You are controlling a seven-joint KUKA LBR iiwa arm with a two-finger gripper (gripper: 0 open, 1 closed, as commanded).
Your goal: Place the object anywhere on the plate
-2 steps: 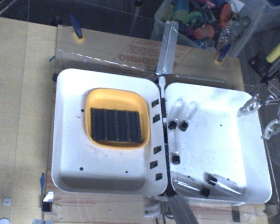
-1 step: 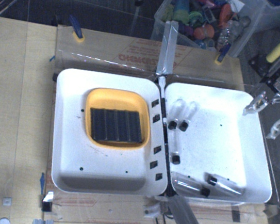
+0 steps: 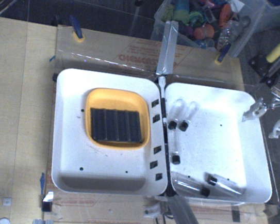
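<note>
Premises present as a robotics test laboratory. Two shallow white bins (image 3: pixel 213 146) sit side by side on a pale wooden desk (image 3: pixel 9 115), split by a divider carrying black marker tabs (image 3: pixel 158 135). Behind the bins stands a clear tub of assorted colourful toy objects (image 3: pixel 207 12). Blue clamps (image 3: pixel 77 30) fix a transparent panel beyond the bins. Cabling trails below the bins.

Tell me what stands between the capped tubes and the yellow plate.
The bins' adjoining raised walls, lined with black clips, run between the capped tubes and the yellow plate. A dark ribbed block covers most of the plate.
</note>
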